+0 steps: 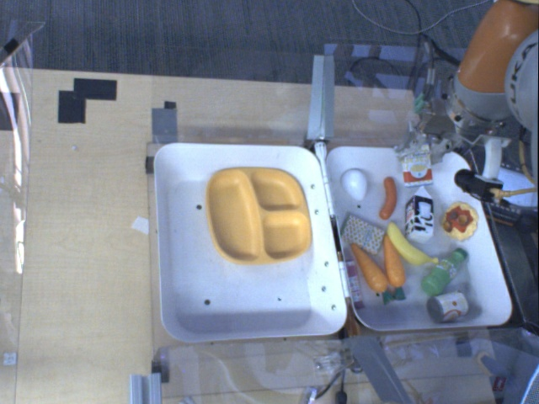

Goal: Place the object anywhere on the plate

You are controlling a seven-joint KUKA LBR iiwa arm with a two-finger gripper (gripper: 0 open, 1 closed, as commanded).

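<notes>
Yellow plate is sitting in the left bin, bare. Over the right bin's far corner, the end effector is hanging just above a small carton. It looks light, stiff, best pinched across its flat sides. Whether it is gripping the carton, I cannot tell; the arm is cut off at the edge.

A yellow plate with three compartments lies flat in the middle of the left white bin. A small red-and-white carton sits at the right bin's far edge.
</notes>
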